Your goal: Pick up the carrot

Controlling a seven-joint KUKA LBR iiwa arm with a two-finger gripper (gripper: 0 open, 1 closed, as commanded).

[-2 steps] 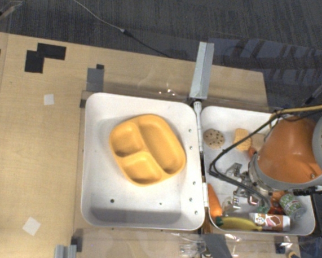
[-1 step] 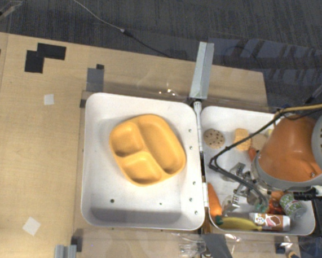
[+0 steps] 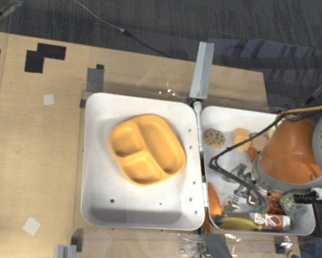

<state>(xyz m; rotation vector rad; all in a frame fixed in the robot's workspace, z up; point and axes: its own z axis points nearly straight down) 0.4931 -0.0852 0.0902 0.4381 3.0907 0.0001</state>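
Over in the right bin (image 3: pixel 308 225), the carrot (image 3: pixel 215 200) lies along the left wall near the front, just above a banana (image 3: pixel 237 222), and nothing's touching it. The arm's tool (image 3: pixel 244 191) hangs low just to the carrot's right, and honestly I can't tell if it's open or closed under all that cabling. Looks like the approach step to me, so next it needs to slide left and line up along the carrot before closing.
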